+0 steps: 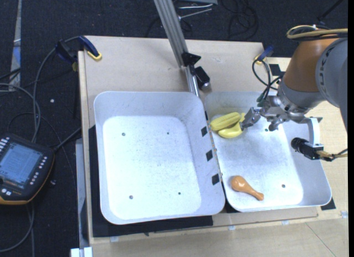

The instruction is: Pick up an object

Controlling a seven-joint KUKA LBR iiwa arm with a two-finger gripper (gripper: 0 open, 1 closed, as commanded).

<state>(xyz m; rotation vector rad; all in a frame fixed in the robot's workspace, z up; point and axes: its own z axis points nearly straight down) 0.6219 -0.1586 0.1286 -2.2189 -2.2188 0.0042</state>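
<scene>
Nearest, an orange pear-shaped toy (246, 187) lies at six o'clock in the right bin (276, 162). Farther back, at eleven o'clock, a yellow banana (228, 125) rests by the wall. The tool (255, 116) hovers just beside its three o'clock end; whether it is clenched I cannot tell.

A single fixed camera hangs above the bench (166, 48) and looks down at a slant, so the bench's far edge lies toward the top of the view and its near edge toward the bottom. It stands far enough back to take in both white bins whole, the left bin (105, 106) and the right bin (318, 192), with dark floor on the bench's left side and beyond its far edge. The arm (318, 65) comes in over the bench's right edge, near its far right corner.
</scene>
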